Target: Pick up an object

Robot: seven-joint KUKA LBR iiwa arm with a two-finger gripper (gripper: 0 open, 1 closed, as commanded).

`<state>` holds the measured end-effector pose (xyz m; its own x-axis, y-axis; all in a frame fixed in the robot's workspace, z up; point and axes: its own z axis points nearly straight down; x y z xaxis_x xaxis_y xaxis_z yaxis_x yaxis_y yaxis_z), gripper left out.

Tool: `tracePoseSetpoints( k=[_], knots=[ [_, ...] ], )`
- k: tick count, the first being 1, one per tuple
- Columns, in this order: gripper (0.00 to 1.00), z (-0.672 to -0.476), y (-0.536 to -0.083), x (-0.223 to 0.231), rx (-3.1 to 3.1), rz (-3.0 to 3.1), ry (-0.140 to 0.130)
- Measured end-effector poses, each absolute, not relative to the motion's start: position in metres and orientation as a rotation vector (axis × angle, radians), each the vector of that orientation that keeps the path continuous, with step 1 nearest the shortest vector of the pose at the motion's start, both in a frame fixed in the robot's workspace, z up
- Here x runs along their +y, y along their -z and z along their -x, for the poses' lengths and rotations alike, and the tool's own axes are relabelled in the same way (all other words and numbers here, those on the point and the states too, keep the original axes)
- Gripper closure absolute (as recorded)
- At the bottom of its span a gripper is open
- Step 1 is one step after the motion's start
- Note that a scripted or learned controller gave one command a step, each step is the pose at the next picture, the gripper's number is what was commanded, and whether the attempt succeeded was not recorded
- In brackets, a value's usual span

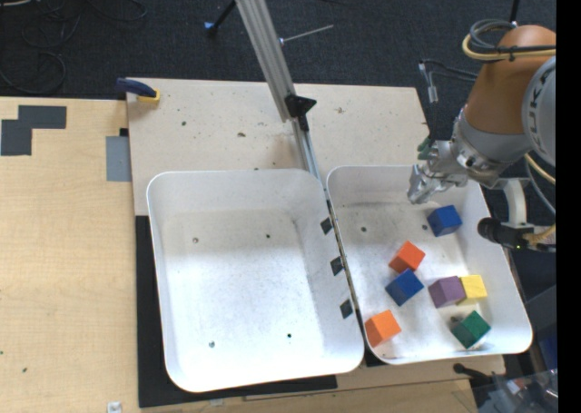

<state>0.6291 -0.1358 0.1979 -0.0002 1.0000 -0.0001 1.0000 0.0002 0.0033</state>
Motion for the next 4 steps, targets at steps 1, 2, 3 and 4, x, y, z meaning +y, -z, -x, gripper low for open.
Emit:
tracePoseSetpoints(
  k=[1,2,3,4],
  knots=[
    [1.00,-0.632,-0.260,-0.143,2.218,-2.219,-0.004],
    [1.00,-0.644,-0.252,-0.086,2.227,-2.218,0.000],
    [1.00,-0.648,-0.247,-0.045,2.227,-2.221,0.002],
    [1.00,-0.650,-0.249,0.014,2.229,-2.218,0.000]
  ],
)
